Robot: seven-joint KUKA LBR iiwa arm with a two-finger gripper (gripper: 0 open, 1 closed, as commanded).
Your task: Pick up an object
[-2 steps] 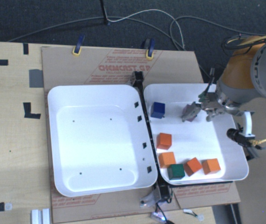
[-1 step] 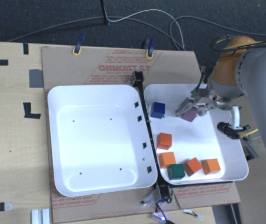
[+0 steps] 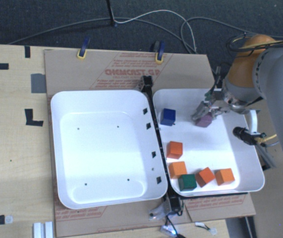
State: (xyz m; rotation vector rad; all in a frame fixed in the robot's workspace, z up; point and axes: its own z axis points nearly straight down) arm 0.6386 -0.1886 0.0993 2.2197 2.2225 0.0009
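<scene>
Your end effector point(image 3: 204, 114) is in the right bin point(image 3: 240, 182), its fingers clenched on a purple block point(image 3: 204, 120) near the bin's far side. A blue block point(image 3: 168, 117) sits to its left.

A robotics lab: white bins point(image 3: 101, 99) clamped point(image 3: 83, 49) onto cardboard point(image 3: 126, 71), cables point(image 3: 146, 16) trailing behind it, tape marks point(image 3: 31, 118) left of it.
</scene>
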